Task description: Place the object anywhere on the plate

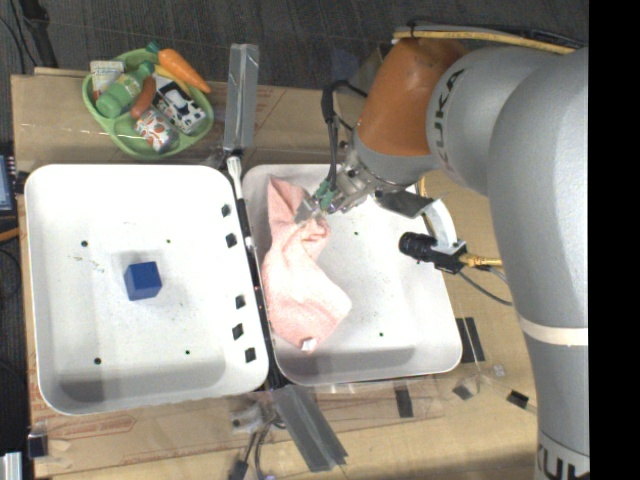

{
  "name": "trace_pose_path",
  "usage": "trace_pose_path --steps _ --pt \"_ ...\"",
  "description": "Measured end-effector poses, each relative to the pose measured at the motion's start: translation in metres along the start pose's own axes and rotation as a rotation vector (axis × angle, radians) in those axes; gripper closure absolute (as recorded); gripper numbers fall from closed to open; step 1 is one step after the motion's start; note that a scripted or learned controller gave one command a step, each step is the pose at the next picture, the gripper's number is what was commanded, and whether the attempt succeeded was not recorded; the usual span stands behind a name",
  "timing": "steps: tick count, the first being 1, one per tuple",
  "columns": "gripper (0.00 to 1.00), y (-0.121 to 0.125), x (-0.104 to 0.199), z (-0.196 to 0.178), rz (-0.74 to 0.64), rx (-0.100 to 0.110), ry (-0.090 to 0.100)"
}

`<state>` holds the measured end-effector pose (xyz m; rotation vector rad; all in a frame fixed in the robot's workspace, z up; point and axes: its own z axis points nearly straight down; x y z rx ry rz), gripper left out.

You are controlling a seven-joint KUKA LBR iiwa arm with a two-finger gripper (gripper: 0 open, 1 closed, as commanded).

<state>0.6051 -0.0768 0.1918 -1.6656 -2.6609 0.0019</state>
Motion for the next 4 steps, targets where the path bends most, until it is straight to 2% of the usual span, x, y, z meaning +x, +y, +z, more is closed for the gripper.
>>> trace_pose_path --steps 1,3,4 --pt "1.00 0.001 0.001 -0.040 -0.007 -0.001 -0.001" --pt "1.00 0.047 0.073 -0.037 -0.818 0.000 -0.002" --pt "1.00 0.088 0.117 -0.036 -1.122 -0.002 -0.005"
